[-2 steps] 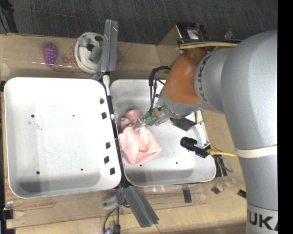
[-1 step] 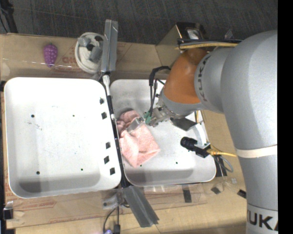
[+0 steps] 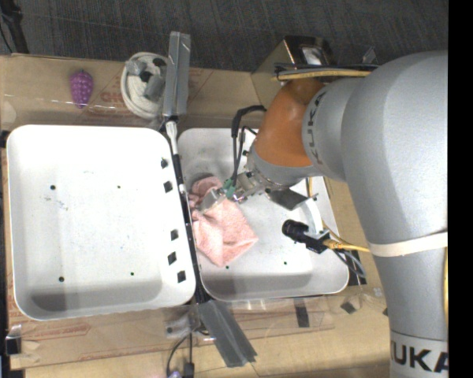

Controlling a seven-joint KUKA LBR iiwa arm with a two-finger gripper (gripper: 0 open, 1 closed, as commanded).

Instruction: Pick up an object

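Observation:
A crumpled pink cloth [image 3: 221, 228] lies in the right bin [image 3: 299, 278], against its left wall. My gripper [image 3: 221, 193] reaches down from the right and sits at the cloth's upper edge, its tip touching or just over the pink folds near the top left of the cloth. The grey arm with its orange band [image 3: 288, 132] covers the bin's upper right part. Whether any cloth is between the fingers is hidden from this angle.
The left bin [image 3: 31, 156] is bare white. A purple object [image 3: 81, 87] and a white coil of cable [image 3: 144, 81] rest on the bench behind the bins. A black cable fitting [image 3: 299, 232] hangs over the right bin.

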